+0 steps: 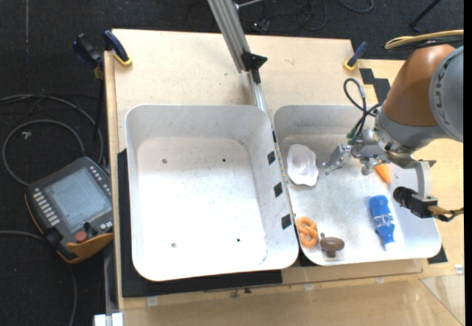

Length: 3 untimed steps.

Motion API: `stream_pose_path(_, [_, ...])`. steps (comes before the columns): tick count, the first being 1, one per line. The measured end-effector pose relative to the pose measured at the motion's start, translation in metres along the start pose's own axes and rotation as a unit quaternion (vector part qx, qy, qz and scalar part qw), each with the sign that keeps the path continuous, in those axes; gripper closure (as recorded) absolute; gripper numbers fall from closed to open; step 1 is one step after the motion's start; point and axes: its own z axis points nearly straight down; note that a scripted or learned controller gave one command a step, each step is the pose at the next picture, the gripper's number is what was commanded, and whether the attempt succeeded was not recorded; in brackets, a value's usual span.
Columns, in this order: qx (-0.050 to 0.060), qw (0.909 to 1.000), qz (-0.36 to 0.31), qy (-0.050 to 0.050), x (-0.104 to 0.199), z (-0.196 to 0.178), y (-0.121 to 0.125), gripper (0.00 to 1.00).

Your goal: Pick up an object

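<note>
**Right bin holds five loose items; gripper low over its upper half**

All positions are given relative to the right-hand shallow white plastic bin.

Well left of it, off the desk on the dark floor, lies a grey and orange handheld control pendant. Directly left, with rims touching, sits the left-hand shallow white plastic bin.

Inside the right bin, near its left wall at mid-height, rests a crumpled white soft object. At the lower left corner lies a small orange pretzel-shaped piece, with a brown rounded mushroom-like piece just beside it on the right. Toward the lower right lies a blue elongated bottle-shaped object, apart from the others. Above it, a small orange carrot-shaped piece shows partly beneath the arm.

The grey and orange arm enters over the bin's upper right. Its gripper sits low, between the white object and the orange carrot-shaped piece. Whether it is spread or pressed together cannot be told; nothing is seen held.
</note>
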Motion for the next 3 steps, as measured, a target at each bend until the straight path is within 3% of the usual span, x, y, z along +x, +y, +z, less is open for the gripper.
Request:
stream_pose_path(1, [-0.004,1.0000,0.000,-0.001,0.000,-0.014,0.002,1.00])
stream_pose_path(2, [-0.006,1.0000,-0.002,-0.001,0.007,-0.063,-0.003,1.00])
stream_pose_path(3, [-0.005,1.0000,-0.002,-0.001,0.007,-0.079,-0.002,1.00])
